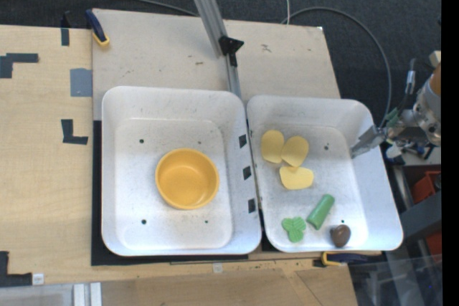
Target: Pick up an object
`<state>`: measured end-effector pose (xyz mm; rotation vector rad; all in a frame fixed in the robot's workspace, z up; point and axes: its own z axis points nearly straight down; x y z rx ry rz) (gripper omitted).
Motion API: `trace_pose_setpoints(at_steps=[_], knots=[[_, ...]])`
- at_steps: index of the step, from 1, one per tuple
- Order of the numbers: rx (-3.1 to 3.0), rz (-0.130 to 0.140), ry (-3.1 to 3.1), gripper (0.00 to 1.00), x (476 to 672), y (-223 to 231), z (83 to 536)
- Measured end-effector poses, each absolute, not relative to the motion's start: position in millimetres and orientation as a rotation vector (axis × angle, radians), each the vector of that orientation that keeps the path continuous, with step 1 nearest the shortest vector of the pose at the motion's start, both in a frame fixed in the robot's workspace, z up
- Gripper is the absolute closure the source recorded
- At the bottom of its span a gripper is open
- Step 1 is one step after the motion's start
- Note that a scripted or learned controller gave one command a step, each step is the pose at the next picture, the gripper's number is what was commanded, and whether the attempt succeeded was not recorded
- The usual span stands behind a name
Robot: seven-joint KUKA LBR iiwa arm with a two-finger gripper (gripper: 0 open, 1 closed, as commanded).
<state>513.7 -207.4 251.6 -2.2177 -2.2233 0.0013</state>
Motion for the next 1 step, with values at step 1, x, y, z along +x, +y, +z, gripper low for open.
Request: trace_pose_setpoints(at_steps=[1], knots=[[-2.218, 0.001, -2.223, 0.00, 513.7, -207.5, 251.7]])
